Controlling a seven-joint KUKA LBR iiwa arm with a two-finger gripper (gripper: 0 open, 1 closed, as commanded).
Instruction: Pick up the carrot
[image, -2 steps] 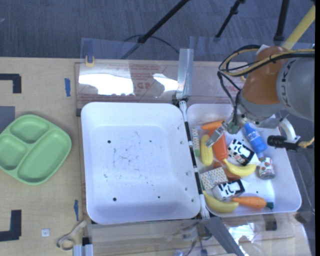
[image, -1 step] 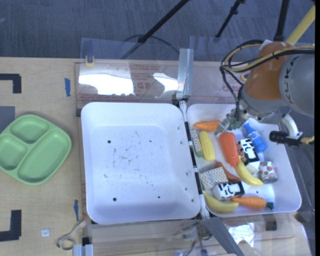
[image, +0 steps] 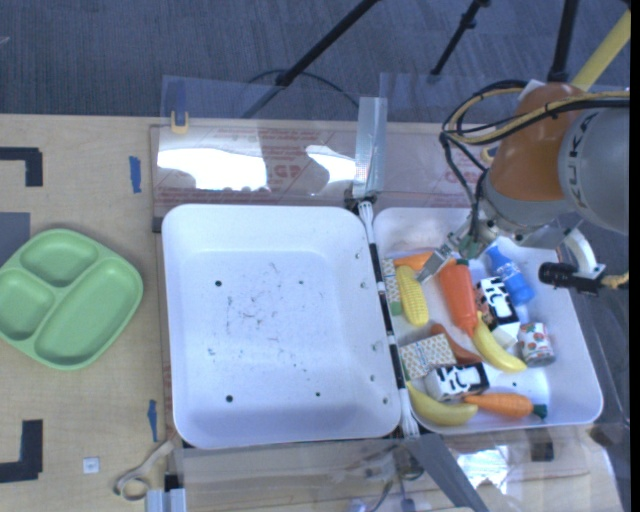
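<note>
Partial "KU" lettering on the grey arm (image: 600, 170), nothing else legible

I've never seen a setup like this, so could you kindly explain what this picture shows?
One camera looks down at a slant on a bench. The grey machine with the orange band is a robot arm reaching in from the right. Its gripper is low in the right bin, at the top end of a carrot; whether it holds anything I cannot tell. That bin also has a second carrot, bananas, corn and small packages. Beside it is the left bin; a green divided plate sits further left.
</note>
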